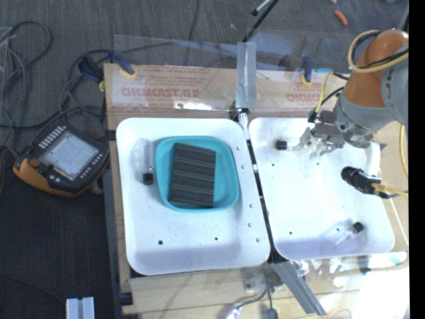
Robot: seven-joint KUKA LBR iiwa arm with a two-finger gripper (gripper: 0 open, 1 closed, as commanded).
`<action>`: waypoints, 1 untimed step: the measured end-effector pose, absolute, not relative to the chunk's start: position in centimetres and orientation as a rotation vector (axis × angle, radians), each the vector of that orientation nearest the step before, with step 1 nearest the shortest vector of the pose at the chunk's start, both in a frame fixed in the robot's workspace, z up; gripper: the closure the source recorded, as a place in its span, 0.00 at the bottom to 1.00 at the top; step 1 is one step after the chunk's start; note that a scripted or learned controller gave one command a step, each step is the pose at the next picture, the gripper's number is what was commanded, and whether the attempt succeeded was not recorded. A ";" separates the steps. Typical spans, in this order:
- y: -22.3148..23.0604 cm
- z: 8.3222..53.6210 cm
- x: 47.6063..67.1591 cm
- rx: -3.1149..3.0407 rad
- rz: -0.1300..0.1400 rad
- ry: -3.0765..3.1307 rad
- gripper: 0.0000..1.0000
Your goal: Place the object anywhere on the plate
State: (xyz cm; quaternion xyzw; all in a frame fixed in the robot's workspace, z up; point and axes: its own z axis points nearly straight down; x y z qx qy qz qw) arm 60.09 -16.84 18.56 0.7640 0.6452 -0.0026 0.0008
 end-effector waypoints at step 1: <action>-16.8 18.6 60.1 2.399 -0.008 2.026 0.00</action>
